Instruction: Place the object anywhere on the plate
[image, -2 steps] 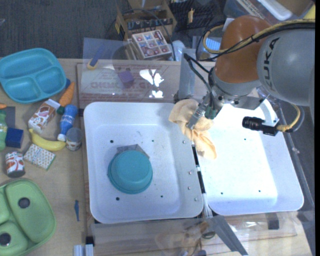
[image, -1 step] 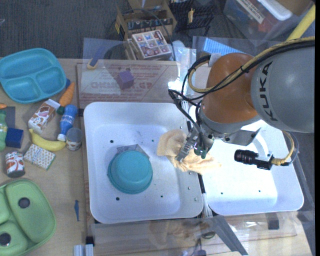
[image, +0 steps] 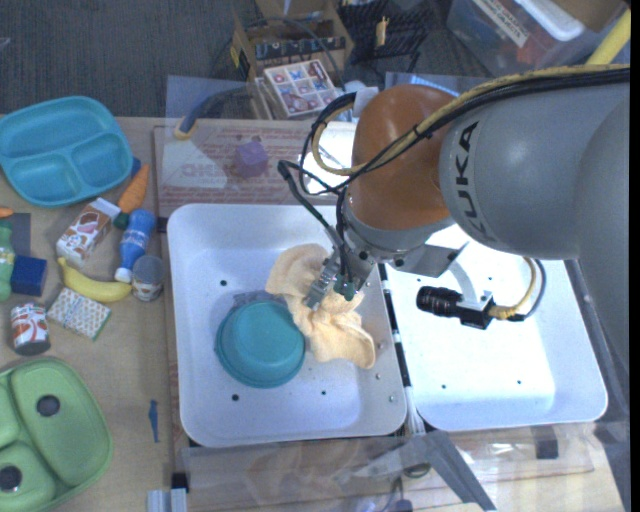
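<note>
**A:** Where's the object?

**B:** Left bin (image: 190, 300), right of centre. It's a pale yellow cloth (image: 335, 325), crumpled, folds bunched up, one lobe toward the back wall, a bigger one spilling toward the front right. Soft, no print on it that I can see.

**A:** And the plate?

**B:** Teal round dish (image: 260, 343), same bin, just left of the cloth. The cloth touches or overlaps its right rim; hard to say which from this angle. The dish looks more bowl than plate, raised rim, shallow well.

**A:** Gripper?

**B:** The gripper (image: 332, 283) is down over the top middle of the cloth, arm (image: 520, 140) coming in from the right, orange band (image: 400, 160) above the wrist. The fingers (image: 318, 292) are dark with a green tinge, tips at the fabric surface. They look slightly apart, with cloth between or under them. Probably touching it, but I can't confirm a pinch; the cloth is lying in the bin, not lifted.

**A:** Right bin?

**B:** In the right bin (image: 560, 390) a black cylindrical part (image: 455, 303) with a yellow cable hangs off the arm, over the floor near the divider.

**A:** Clutter outside?

**B:** On the counter (image: 130, 400) left of the bins: blue divided tray (image: 65, 150) at the back, banana (image: 95, 285), small carton (image: 85, 228), blue bottle (image: 135, 240), green moulded tray (image: 45, 440) at the front corner. All well apart from the cloth.
</note>
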